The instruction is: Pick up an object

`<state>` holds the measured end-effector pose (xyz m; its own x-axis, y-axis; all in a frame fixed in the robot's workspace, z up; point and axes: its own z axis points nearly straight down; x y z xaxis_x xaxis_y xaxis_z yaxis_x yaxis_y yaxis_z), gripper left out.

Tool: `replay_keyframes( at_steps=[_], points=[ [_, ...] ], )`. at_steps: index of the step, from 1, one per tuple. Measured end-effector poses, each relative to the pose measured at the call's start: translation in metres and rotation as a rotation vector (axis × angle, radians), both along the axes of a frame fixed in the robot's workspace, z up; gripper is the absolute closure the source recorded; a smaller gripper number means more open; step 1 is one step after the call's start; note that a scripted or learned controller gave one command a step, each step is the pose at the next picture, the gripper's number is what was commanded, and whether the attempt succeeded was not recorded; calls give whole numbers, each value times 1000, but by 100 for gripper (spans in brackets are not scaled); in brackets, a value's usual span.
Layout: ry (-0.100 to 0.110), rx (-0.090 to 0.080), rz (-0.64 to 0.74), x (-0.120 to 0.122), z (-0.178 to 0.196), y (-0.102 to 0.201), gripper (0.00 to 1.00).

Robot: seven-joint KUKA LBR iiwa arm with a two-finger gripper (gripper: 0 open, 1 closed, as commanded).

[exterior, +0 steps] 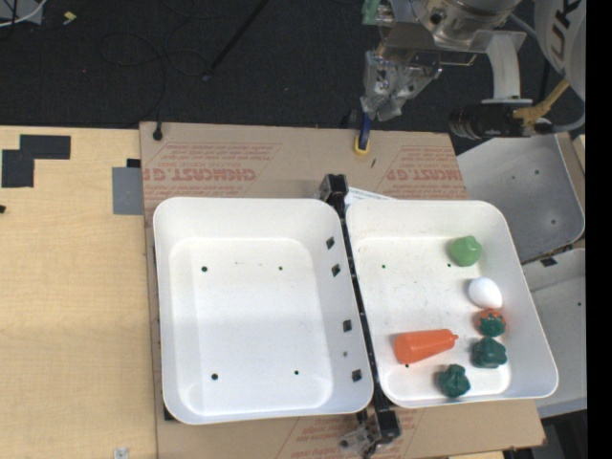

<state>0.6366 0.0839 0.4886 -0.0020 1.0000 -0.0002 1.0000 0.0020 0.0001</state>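
Claw (382, 103) raised behind bins; right bin (435, 228) holds carrot (426, 344).

Glossy white plastic bins (191, 220)

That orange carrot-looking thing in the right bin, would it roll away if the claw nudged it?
The carrot is tapered and lies on its side, so a nudge would probably swing it in a curve, not straight. It looks smooth, perhaps plastic, so likely light and a bit slippery. Green pieces nearby might stop it.
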Motion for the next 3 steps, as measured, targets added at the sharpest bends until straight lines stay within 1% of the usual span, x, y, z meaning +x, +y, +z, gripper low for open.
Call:
replay_keyframes(
  at_steps=[1,2,3],
  points=[
    [1,0,-1,-15,22,-11,100],
    [0,0,-2,-19,51,-26,100],
    [8,-2,-7,-40,12,-87,100]
  ],
)
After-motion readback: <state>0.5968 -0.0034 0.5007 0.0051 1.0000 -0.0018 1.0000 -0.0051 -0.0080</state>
